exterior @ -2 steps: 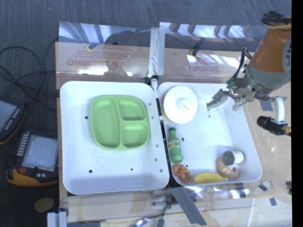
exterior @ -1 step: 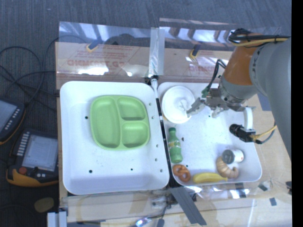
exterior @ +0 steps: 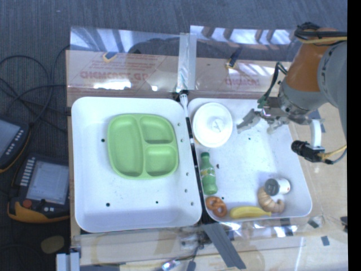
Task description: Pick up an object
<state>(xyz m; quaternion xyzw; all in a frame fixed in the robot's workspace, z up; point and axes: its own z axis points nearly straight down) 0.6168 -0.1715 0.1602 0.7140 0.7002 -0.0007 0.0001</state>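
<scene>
The right bin (exterior: 293, 151) holds a white round bowl (exterior: 212, 124) at its back left and a green bottle (exterior: 208, 173) lying along its left wall. Along the front lie a brown pretzel (exterior: 216, 206), a yellow banana (exterior: 250, 212), a croissant (exterior: 271, 201) and a small silver can (exterior: 277, 186). My gripper (exterior: 260, 123) hovers over the back of this bin, just right of the bowl. It is open, its fingers are spread, and nothing is between them.
The left bin (exterior: 90, 196) carries a green divided plate (exterior: 142, 145). A cardboard sheet (exterior: 130, 72) lies behind both bins. The arm's orange band (exterior: 304, 66) comes in from the upper right. Bare bin floor lies between my gripper and the front objects.
</scene>
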